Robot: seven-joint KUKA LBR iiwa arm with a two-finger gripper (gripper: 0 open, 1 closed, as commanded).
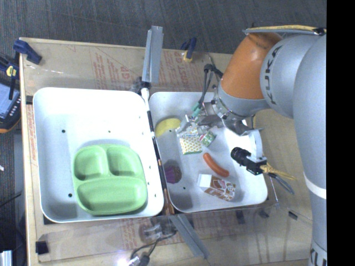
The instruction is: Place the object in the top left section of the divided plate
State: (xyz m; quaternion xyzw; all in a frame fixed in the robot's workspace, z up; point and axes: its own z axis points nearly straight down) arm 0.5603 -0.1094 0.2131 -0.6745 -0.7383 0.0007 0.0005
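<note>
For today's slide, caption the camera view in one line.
KUKA arm's gripper over the right bin of small items; green divided plate waits in the left bin.

The arm bears the letters "KU" in dark type on its grey casing, just beside the orange band; the rest of the word is cut off. Printing on the packets in the right bin is too small to read.
</note>
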